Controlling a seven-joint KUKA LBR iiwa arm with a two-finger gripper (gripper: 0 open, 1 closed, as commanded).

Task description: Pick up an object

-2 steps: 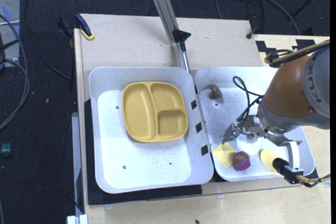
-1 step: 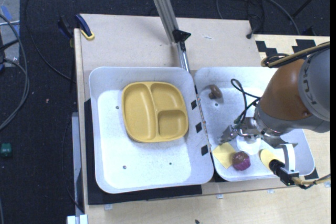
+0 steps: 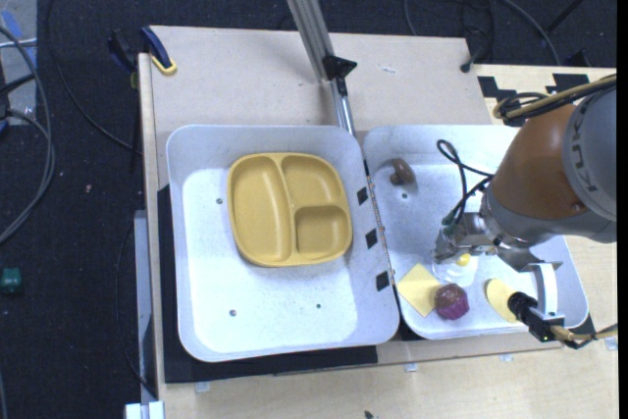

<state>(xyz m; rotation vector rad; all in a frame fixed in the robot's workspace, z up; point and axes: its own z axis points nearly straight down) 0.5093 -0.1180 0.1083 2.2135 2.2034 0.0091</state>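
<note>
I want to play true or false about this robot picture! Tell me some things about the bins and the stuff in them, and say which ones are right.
1. The yellow divided tray lies in the left bin. True.
2. The purple ball is in the left bin. False: it lies in the right bin, near the front edge.
3. A flat yellow piece lies right beside the purple ball. True.
4. The small brown object sits on the yellow divided tray. False: it lies at the back of the right bin.
5. The tool is low over the right bin, above the purple ball in the picture. True.
</note>
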